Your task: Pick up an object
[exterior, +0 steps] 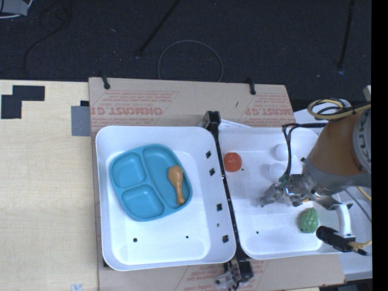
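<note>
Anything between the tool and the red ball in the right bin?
No: the camera view shows bare white bin floor between the tool and red ball.

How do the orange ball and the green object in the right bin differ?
The orange ball is smooth and round; the green object looks bumpy and oval. The orange ball sits near the divider between the bins; the green object lies near the right bin's outer edge, beside the arm. Both rest loose on the right bin floor, apart from the claw.

The grey arm [339, 156] is reaching in from three o'clock, its orange band showing, and the gripper [270, 197] is pointing toward nine o'clock.
</note>
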`<state>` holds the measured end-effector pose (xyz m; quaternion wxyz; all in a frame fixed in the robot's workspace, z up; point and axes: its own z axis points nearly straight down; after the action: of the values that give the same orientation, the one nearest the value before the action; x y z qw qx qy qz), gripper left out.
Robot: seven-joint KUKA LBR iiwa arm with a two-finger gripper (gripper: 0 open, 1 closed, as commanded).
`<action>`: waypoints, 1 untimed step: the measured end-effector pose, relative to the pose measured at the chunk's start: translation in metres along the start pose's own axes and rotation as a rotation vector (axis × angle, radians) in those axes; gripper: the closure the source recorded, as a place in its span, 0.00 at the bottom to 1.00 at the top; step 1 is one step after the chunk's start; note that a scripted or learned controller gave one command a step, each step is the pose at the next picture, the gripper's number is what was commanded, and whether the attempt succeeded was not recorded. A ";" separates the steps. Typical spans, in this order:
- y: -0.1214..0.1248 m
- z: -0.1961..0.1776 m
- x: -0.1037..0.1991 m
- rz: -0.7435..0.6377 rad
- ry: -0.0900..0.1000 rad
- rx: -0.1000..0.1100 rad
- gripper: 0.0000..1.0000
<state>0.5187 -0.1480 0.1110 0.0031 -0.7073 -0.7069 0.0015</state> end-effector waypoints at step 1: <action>0.000 0.025 0.001 0.001 -0.001 -0.002 0.00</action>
<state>0.5184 -0.1470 0.0864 0.0019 -0.7076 -0.7066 0.0010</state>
